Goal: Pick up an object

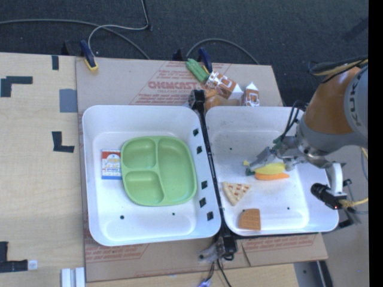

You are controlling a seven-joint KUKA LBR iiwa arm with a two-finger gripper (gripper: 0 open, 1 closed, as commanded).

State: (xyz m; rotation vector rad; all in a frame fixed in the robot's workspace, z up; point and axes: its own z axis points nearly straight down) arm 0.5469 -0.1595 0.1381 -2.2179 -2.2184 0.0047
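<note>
In the right bin point(299, 124) lie several toy foods. An orange carrot with a green top point(273, 175) sits against a yellow piece point(270, 168) near the bin's middle. A waffle wedge point(236, 192) and a brown biscuit point(249, 219) lie nearer the front. My gripper point(260, 161) reaches in from the right and hangs low, just above and to the left of the yellow piece, close to the carrot's green end. I see nothing lifted in it.
The left bin point(96, 130) holds a green divided plate point(159, 170) and a small printed box point(111, 164). Small cartons point(222, 87) and a green item point(197, 69) lie behind the bins. The arm's grey body point(335, 124) overhangs the right bin's right side.
</note>
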